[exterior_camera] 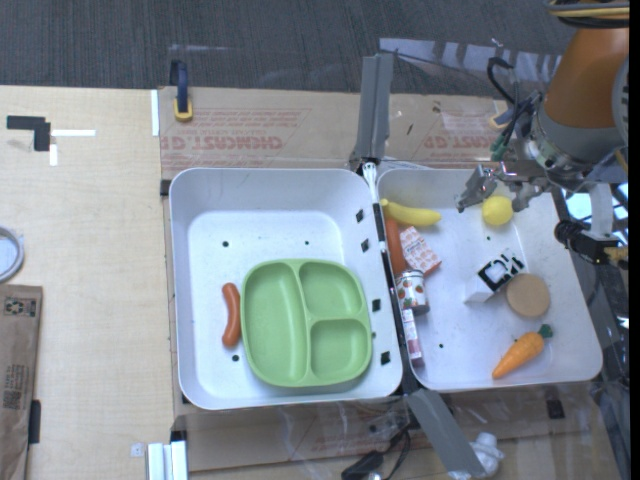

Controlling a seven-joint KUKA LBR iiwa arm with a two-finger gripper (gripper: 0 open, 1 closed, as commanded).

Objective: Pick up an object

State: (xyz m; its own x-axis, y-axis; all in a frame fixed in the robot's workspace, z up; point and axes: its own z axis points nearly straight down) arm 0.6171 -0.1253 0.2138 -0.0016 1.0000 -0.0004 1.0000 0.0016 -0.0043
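Note:
My gripper (494, 194) hangs over the back of the right bin (570, 368), open, its two fingers spread wide. A small yellow lemon (497, 211) sits just below and between them; I cannot tell whether either finger touches it. Other objects in this bin are a banana (411, 213), a red-and-white packet (421, 252), a small can (412, 293), a black-and-white box (500, 269), a tan round disc (527, 295) and a carrot (520, 353).
The left bin (200, 228) holds a green divided plate (305, 320) and a sausage (231, 314) beside it. A raised divider (378, 218) separates the two bins. The arm's orange band (590, 68) rises at the upper right.

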